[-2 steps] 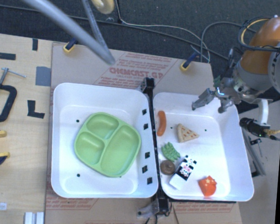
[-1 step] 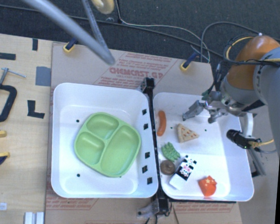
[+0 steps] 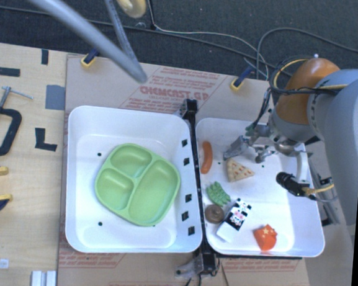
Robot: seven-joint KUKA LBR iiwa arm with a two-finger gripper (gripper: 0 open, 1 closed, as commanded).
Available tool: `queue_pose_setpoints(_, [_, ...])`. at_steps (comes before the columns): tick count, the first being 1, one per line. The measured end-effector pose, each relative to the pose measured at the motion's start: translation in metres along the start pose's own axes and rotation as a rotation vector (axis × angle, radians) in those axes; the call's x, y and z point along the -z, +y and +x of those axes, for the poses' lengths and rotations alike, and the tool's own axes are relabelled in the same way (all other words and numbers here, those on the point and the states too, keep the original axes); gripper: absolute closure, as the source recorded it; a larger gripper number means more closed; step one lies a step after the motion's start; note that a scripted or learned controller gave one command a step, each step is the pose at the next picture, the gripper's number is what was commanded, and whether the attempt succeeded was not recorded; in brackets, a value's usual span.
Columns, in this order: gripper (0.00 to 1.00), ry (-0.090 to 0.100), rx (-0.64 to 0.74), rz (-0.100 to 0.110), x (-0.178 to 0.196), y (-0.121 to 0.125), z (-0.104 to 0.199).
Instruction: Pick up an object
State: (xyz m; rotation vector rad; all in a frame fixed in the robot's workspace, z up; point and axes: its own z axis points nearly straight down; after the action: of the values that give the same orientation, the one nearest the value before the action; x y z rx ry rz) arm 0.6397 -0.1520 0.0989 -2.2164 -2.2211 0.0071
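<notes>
Pale wood counter (image 3: 22,231), flat and matte, is carrying one sheet of printed brown cardboard (image 3: 171,89) with two shallow white plastic bins lying side by side on it. Left bin (image 3: 81,124), glossy with rounded corners, is holding one light green divided plate (image 3: 138,184), smooth plastic with three compartments. Right bin (image 3: 310,244) is holding six small toy items: one orange sausage (image 3: 206,157), long and rounded, lying near the dividing wall; one tan wedge-shaped slice (image 3: 239,171) with a dotted surface; one green ridged leafy piece (image 3: 219,194); one brown round disc (image 3: 214,213); one white box with a black-and-white cow pattern (image 3: 235,217), touching the disc; one red-orange lumpy piece (image 3: 266,236) sitting apart near the front corner. One grey metal gripper (image 3: 248,150) is hanging just above the wedge slice, its fingers (image 3: 234,150) spreading apart and grasping nothing. Two yellow clamps (image 3: 239,83) are pinching the cardboard's far edge.
</notes>
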Motion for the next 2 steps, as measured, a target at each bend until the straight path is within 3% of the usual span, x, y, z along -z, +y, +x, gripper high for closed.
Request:
queue_pose_setpoints(1, [1.0, 0.0, 0.001, -0.004, 0.013, 0.001, 0.001])
queue_pose_setpoints(2, [1.0, 0.0, -0.001, -0.009, 0.068, 0.006, -0.008])
